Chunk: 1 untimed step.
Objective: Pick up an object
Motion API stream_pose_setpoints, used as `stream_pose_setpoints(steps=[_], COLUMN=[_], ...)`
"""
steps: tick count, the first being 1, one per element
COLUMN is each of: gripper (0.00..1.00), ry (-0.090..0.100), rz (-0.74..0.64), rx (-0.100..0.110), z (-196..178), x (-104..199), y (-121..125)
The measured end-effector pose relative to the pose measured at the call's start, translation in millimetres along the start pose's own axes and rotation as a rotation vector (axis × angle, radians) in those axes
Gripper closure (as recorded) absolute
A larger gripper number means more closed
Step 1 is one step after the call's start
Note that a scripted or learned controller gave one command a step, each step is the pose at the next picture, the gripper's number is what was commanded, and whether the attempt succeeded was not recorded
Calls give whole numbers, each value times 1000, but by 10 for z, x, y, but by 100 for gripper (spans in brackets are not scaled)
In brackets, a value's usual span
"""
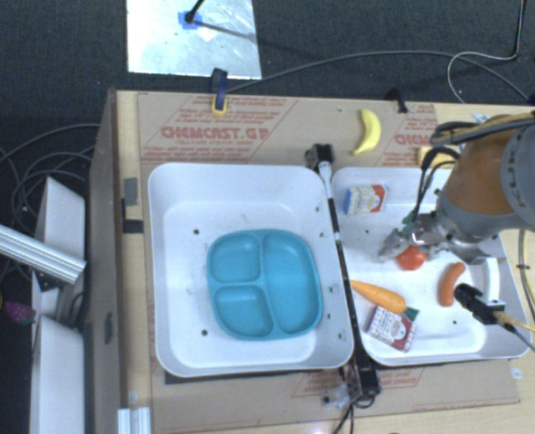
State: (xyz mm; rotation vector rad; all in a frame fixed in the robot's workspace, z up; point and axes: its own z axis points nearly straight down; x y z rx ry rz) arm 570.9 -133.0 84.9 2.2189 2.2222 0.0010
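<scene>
At the near edge of the right bin (430, 355) lies a small red and white carton (391, 327), with a carrot (378, 295) touching its upper corner; these sit closest to the camera. Just beyond, a sausage (450, 284) rests near the bin's right side, and a red tomato (412, 258) sits near the middle. The claw (408, 240) is down directly over the tomato, its metal tips touching or just above the top of it, but whether it is released or clenched I cannot tell, so the tomato cannot be called held. A second carton (364, 199) lies at the far end of this bin, and a banana (369, 131) lies on the desk (249, 125) beyond it. The left bin (173, 242) carries a blue divided plate (264, 283). The tomato looks the likely target. Being round and smooth, it may squirt sideways if pinched off-centre, roll toward the sausage or carrot, or slip free on the lift.
</scene>
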Motion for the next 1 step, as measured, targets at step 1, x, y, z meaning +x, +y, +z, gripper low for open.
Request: stream_pose_setpoints(steps=[1], gripper=[100], ry=[0], rz=[0], rx=[-2], z=[-107], x=[0], y=[8])
